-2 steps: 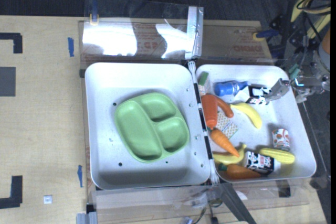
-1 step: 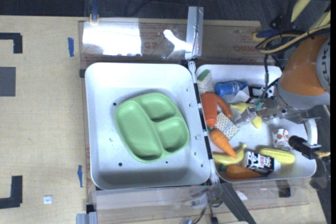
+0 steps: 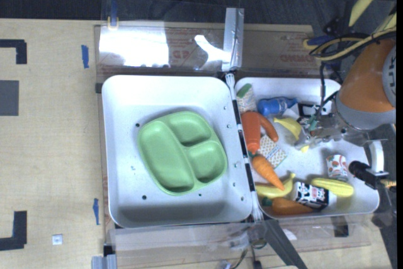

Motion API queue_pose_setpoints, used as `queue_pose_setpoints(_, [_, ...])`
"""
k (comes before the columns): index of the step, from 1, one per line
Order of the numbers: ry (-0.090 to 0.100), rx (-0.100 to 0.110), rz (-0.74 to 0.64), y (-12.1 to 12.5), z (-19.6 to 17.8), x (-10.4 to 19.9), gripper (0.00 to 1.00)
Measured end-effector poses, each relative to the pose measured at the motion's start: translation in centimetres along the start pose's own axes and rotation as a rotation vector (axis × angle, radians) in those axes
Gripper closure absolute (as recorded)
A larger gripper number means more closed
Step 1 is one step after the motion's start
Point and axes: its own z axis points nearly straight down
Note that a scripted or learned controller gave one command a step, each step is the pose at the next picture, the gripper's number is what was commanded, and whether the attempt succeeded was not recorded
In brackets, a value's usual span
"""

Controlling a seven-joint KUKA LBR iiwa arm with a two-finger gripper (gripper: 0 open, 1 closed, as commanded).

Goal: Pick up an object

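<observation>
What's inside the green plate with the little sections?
Nothing sits in the green three-section plastic plate; all its sections show bare. It lies in the left white bin. What is underneath it is covered.

The grey arm (image 3: 378, 88) enters from the right edge, its orange band broad above the wrist. It bends down and leftward, the wrist low — the gripper (image 3: 313, 130) hangs at its tip, a small metallic cluster with cables trailing along the wrist.
</observation>
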Motion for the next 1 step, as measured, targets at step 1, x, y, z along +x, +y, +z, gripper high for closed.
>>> queue_pose_setpoints(1, [0.001, 0.004, 0.103, 5.75, -7.93, 3.37, 1.00])
